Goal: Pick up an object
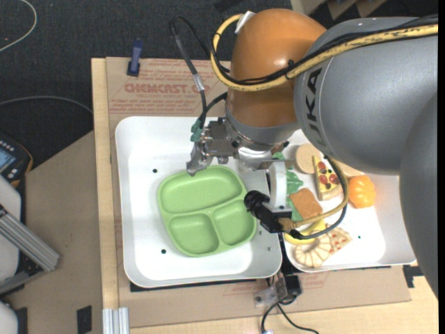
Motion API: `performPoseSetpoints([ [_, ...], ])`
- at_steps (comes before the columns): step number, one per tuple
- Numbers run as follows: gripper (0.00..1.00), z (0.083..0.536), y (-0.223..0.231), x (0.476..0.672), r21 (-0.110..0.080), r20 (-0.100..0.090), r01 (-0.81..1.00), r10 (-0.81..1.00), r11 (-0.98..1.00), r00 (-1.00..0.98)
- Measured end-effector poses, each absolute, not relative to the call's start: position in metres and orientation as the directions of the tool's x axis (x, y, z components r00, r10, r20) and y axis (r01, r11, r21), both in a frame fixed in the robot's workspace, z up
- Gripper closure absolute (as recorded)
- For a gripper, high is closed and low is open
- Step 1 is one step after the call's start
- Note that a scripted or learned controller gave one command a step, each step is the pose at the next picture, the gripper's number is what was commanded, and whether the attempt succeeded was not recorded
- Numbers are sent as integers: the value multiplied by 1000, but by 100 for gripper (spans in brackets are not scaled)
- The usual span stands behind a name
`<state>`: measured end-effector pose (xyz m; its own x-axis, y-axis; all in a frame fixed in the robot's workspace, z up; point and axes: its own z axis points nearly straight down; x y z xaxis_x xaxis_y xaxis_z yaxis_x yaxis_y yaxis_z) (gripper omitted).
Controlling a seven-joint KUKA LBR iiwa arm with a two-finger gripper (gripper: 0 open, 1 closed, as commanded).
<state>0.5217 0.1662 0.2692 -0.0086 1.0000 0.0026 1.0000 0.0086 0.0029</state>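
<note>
Orange wrist band (274,54) nearest my camera; jaws (200,160) at green divided tray (205,211) rim in left bin (139,207); jaw state: cannot tell.

- One fixed camera, mounted above the bench, looking down at a slant.
- Both white bins in frame: left bin (139,207) fully visible, right bin (379,245) partly hidden.
- Arm (361,96) enters from the view's right; sits close under the lens, so its orange band (271,44) and grey body block much of the upper right.
- Fairly near framing: bench (111,117) edges, dark floor (55,54) at top and left.
- Near bench edge at bottom, far edge at top.
</note>
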Motion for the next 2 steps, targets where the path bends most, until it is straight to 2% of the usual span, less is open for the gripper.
performPoseSetpoints([
  [1,0,545,155,499,20,7,1000,1000,2,-2],
  [2,0,422,152,477,-14,-4,1000,1000,-1,1],
])
